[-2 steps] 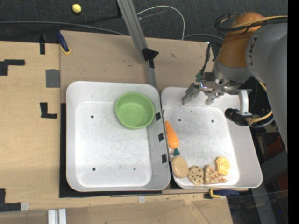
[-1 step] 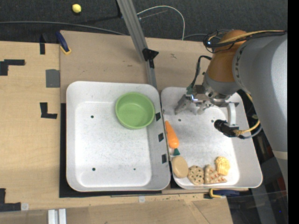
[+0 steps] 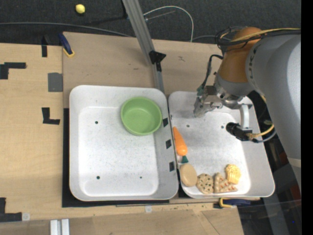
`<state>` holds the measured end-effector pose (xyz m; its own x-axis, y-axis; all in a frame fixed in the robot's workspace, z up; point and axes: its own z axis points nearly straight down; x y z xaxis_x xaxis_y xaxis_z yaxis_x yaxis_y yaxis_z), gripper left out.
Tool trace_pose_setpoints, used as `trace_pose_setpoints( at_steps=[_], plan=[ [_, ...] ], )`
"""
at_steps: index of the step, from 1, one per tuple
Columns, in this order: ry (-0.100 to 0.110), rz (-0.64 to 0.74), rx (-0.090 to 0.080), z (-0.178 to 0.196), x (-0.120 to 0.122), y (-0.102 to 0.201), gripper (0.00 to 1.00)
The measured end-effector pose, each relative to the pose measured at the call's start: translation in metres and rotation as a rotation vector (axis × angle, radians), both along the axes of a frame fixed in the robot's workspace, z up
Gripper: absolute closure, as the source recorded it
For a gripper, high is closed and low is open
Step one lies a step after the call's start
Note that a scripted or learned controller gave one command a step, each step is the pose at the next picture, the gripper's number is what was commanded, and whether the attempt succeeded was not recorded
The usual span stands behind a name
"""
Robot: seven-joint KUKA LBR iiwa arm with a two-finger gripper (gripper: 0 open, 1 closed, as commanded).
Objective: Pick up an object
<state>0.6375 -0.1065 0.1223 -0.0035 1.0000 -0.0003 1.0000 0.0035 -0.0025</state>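
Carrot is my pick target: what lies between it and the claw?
Bare white bin floor in the camera view; claw sits above the carrot.

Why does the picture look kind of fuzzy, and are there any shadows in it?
In the camera view the whole picture is soft and grainy, so the small foods near the right bin's front edge lack fine detail; the green bowl casts only a faint shadow on the left bin, so the light looks even; the arm's tool is slightly blurred.

the grey arm with the orange band is cut off at the right edge; the small end effector fingers are too blurred to read
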Motion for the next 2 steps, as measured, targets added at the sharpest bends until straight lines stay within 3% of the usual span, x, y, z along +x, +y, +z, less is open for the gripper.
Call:
trace_pose_setpoints(
  at_steps=[2],
  plan=[
    [-0.006,-0.002,0.0,0.091,0.001,0.007,1.0]
  ],
)
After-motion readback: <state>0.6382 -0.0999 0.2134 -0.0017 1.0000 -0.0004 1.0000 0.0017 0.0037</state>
